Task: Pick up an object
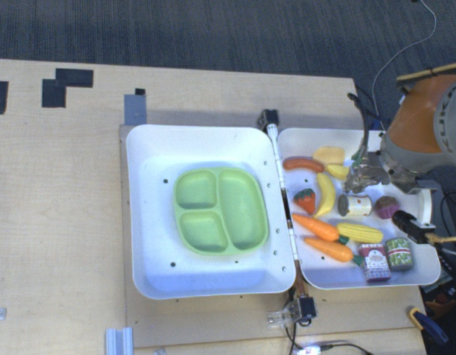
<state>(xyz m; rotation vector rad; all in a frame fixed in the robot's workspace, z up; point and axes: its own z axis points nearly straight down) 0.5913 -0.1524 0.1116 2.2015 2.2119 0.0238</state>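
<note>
Over the right white bin (428,272), the gripper (359,184) hangs above a banana (326,195), its spread impossible to tell.

Toy foods (339,228) heaped in right bin (428,276)

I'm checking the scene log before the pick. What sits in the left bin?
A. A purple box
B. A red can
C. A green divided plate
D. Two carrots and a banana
C: the green divided plate lies in the middle of the left bin, while the carrots, the banana and the other toy foods lie in the right bin.
</note>
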